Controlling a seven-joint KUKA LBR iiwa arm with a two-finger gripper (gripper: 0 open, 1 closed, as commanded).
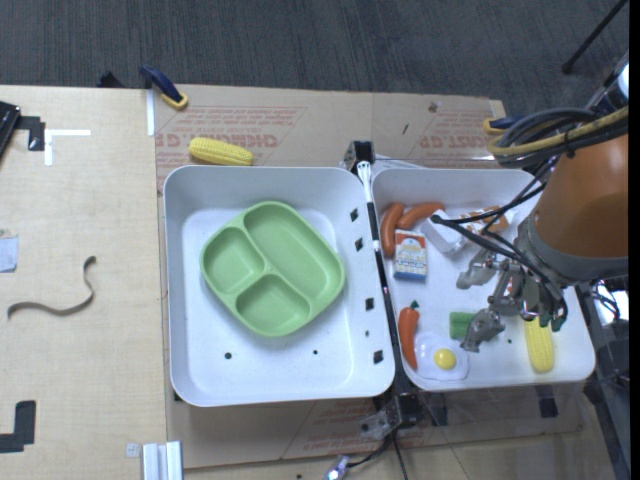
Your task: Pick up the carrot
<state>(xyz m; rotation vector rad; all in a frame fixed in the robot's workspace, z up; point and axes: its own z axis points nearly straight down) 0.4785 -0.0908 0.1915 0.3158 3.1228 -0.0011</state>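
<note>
carrot [408,334] lies at the lower left of the right bin [575,373], beside its left wall. gripper [482,303] hovers just right of it, at frame right; you cannot tell its grip state. approach step: you must shift left and descend over the carrot.

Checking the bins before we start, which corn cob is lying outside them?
The corn cob on the cardboard behind the left bin; the other cob lies inside the right bin.

Orange-banded arm [590,203], black-yellow cables [540,128]
</note>
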